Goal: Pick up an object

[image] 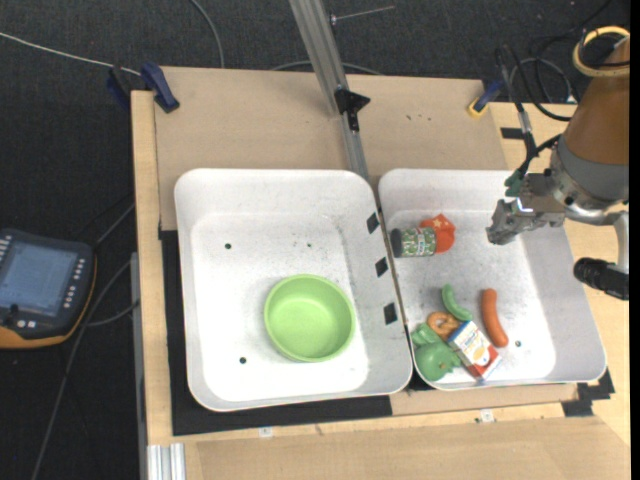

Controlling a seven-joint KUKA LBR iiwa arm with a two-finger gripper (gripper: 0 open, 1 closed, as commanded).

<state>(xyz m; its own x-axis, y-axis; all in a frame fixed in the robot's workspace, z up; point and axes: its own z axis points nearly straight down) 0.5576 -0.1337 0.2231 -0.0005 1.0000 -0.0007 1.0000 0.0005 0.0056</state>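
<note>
Near edge of surface (300,448): tan board, black mat under the two white bins.

Left bin (200,208): green bowl (309,317) upright, sitting toward near-right part of bin floor, apart from walls.

Right bin (560,298), near-left corner: cluster of small items. Small carton (472,349), white w/ red-orange print, lying tilted, touching a green plastic piece (432,360) to its left. Just behind those, a small orange round item (441,322) w/ a green curved piece (454,301) bent around its far side; too small to say what either is. Orange-red sausage-shaped item (490,317) lies just right of cluster, long axis running near-far, not touching carton as far as can be seen.

Further back, same bin, by left wall: small bottle (423,238) on its side, dark green body w/ red end pointing right.

Arm enters from right; orange band (600,118) above grey wrist. End effector (503,230) hovers over far-right part of right bin, right of the bottle, w/ a clear gap between them. Nothing visible in it. Open or closed: cannot tell, too dark and small.

Far side: metal pole (320,38) rising across rear of surface, blue clamps (160,86) at back corners. Handheld pendant (40,283) w/ screen on dark floor, off to left.
</note>
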